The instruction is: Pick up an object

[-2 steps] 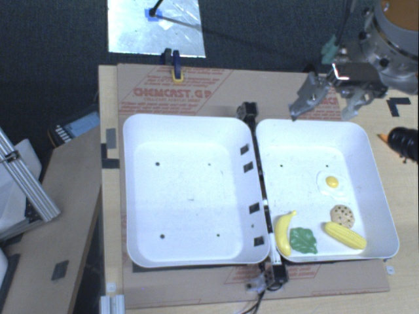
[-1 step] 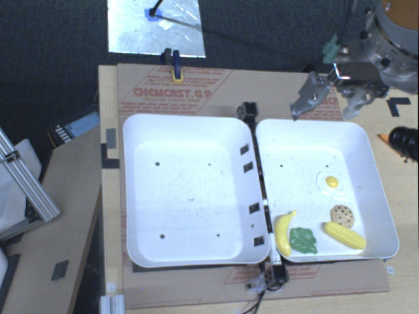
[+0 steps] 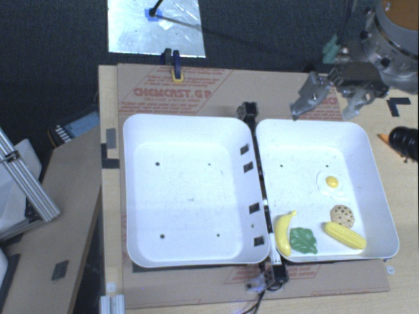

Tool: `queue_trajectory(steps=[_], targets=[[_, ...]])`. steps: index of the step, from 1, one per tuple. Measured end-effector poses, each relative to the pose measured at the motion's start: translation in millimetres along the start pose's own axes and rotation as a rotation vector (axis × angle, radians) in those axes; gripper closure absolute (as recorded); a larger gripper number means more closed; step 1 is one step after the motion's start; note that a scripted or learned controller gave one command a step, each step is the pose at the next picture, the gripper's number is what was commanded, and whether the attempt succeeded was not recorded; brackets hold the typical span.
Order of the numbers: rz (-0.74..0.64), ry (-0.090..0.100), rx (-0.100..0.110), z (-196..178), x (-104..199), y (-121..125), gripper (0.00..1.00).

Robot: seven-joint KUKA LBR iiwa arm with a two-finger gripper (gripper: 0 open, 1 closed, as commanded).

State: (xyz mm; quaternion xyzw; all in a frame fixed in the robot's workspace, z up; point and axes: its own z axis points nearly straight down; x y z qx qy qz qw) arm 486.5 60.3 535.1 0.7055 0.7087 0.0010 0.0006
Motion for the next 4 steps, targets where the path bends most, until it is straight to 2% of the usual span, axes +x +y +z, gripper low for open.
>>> queue_trajectory(steps=[1,2,3,4], targets=[[0.004,-0.001,0.010,357.2,5.6,-1.7,0.00],[-0.006,0.005,-0.017,217.6,66.9,54.9,0.00],[0.002,0.001,-0.002,215.3,62.7,51.9,1.00],[-0.002,-0.002,0.012,325.9,102.8,38.9,1.00]])
